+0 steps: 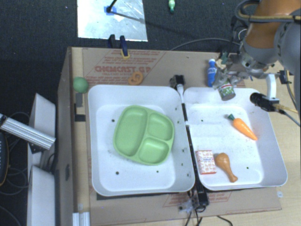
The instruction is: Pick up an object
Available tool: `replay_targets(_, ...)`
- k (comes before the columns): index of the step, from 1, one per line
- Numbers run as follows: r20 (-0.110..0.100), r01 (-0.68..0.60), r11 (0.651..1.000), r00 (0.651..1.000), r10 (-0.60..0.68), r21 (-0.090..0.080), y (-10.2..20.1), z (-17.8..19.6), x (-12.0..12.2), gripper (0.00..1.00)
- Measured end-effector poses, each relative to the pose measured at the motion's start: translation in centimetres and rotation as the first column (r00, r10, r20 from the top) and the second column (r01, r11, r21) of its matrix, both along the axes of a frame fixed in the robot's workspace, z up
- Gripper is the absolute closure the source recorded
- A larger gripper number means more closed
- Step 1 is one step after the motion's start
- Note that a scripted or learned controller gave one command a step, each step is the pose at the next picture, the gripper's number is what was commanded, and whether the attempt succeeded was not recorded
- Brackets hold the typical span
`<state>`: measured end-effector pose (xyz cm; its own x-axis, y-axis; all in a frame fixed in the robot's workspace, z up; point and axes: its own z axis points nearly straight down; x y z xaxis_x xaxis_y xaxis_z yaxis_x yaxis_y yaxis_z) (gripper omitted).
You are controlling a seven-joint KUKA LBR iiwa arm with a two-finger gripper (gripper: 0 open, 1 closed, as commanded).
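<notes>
My gripper (227, 83) hangs over the far edge of the right bin (277, 166), under the orange-banded wrist. A small can (227, 92) with a dark green body and pale top sits between its fingers, tilted, just above the bin's back rim. Lower in the right bin lie an orange carrot (243, 127), a brown toy drumstick (225, 165) and a small red-and-white box (205, 162). A green divided plate (143, 134) lies in the left bin (101, 173).
A blue bottle (212, 72) stands on the bench just left of the gripper. A green ball (80, 84) and an orange pretzel-shaped piece (135, 78) lie beyond the left bin. A black cable fitting (260, 100) juts over the right bin's far corner.
</notes>
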<state>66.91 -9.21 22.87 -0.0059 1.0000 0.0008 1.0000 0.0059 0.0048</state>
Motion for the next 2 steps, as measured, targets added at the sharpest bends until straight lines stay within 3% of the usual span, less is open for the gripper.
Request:
replay_targets(1,-0.002,0.000,1.000,1.000,0.000,0.000,7.2,2.5,-2.2,1.00)
replay_targets(2,-0.002,0.005,1.000,1.000,-0.005,-0.002,2.8,2.2,0.0,1.00)
